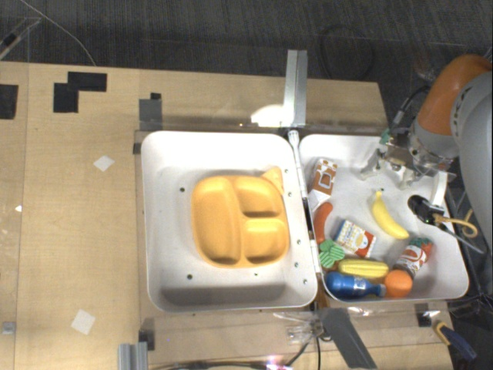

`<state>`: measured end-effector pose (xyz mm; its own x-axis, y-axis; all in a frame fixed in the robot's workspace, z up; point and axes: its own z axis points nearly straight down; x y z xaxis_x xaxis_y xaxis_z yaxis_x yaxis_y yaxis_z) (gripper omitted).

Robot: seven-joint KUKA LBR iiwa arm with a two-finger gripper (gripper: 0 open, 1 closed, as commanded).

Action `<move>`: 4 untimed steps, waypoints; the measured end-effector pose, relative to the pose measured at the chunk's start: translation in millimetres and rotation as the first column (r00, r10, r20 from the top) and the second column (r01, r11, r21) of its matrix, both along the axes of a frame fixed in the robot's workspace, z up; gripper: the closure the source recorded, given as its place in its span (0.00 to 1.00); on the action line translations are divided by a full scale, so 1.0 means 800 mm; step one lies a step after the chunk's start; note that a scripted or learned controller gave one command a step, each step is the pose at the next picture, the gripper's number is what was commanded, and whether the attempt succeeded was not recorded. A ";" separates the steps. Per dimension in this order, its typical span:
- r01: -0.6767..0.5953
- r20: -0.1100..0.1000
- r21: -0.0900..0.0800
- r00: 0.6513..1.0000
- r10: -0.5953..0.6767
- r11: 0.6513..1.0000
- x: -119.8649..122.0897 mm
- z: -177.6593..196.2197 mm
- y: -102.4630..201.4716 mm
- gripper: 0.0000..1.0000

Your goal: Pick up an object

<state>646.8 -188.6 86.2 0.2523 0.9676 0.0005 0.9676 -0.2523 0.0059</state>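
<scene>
A blue bottle (350, 286) lies along the lower wall of the right bin (350, 151), with an orange ball (398, 283) touching its end and a yellow corn-like piece (363, 268) just above it. A green toy (331, 253), a small printed carton (354, 237) and a red-capped bottle (416, 254) crowd the same lower part of the frame.

The pick is not yet done. The gripper (394, 163) hangs over the upper right of that bin, above bare white floor, and nothing is visibly in it. Whether the claw is apart or together I cannot tell from this slant. All the toys lie on the bin floor. The banana (389, 218) is the nearest one, just below the gripper toward the middle of the frame, and it lies apart from its neighbours, so it looks the easiest target. What is left is the descent, the closing and the lift.

A red sausage (322, 220) and a brown-and-white carton (324, 177) sit against the wall between the 2 bins. They are awkward to reach because the wall is so close. The left bin (166, 206) holds 1 yellow divided tray (239, 220), well apart from the arm.
</scene>
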 end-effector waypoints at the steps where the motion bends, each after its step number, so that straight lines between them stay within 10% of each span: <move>1: -0.312 0.003 -0.003 0.950 0.312 0.950 -0.027 0.002 0.100 0.00; 2: -0.314 0.011 -0.009 0.949 0.314 0.949 -0.023 0.019 0.099 1.00; 3: -0.314 0.010 -0.010 0.949 0.314 0.950 -0.024 0.018 0.099 0.00; 4: -0.334 0.000 -0.003 0.943 0.334 0.943 0.030 0.000 0.037 0.00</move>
<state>670.6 -159.1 86.1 -0.0850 0.9964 -0.0025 0.9964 0.0850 0.0067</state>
